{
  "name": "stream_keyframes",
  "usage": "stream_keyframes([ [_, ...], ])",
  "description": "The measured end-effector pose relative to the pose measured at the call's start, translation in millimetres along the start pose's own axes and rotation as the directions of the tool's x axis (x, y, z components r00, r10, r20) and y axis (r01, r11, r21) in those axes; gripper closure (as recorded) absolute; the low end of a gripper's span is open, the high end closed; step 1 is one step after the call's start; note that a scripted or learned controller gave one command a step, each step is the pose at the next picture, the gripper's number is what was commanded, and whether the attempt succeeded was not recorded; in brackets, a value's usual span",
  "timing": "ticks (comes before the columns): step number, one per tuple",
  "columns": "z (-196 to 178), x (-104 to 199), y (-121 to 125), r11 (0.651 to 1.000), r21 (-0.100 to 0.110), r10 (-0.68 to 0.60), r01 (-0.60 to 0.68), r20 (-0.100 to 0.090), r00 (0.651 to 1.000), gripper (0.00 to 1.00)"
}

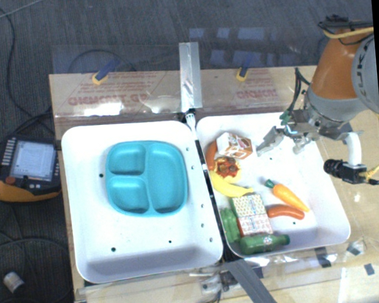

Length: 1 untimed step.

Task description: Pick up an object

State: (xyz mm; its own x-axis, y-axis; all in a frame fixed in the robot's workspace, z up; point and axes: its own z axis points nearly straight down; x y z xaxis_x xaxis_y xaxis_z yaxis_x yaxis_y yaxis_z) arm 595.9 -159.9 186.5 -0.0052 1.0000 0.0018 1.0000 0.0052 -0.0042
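Note:
The right bin (328,228) holds a pile of toy food. A red and orange snack bag (230,154) lies at its far left, with a yellow banana (229,187) just below it. A carrot (287,196) and a red sausage (284,212) lie in the middle. A patterned box (251,215), a green cucumber (229,224) and a green bottle (263,242) sit toward the front. My gripper (285,140) hangs over the bin's far right part, above and to the right of the snack bag. It is open, with nothing between its fingers (267,146).
The left bin (92,248) holds a blue divided plate (145,178). A metal divider post (189,75) stands at the back between the bins. A handheld pendant (26,168) lies on the floor to the left. The arm's orange band (337,68) rises at the right.

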Motion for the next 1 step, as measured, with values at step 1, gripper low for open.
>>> stream_keyframes([
  [1, 94.1, -14.6, -44.2, 1.0, -0.004, -0.014, 0.014, 0.001, 1.0, 0.0],
])
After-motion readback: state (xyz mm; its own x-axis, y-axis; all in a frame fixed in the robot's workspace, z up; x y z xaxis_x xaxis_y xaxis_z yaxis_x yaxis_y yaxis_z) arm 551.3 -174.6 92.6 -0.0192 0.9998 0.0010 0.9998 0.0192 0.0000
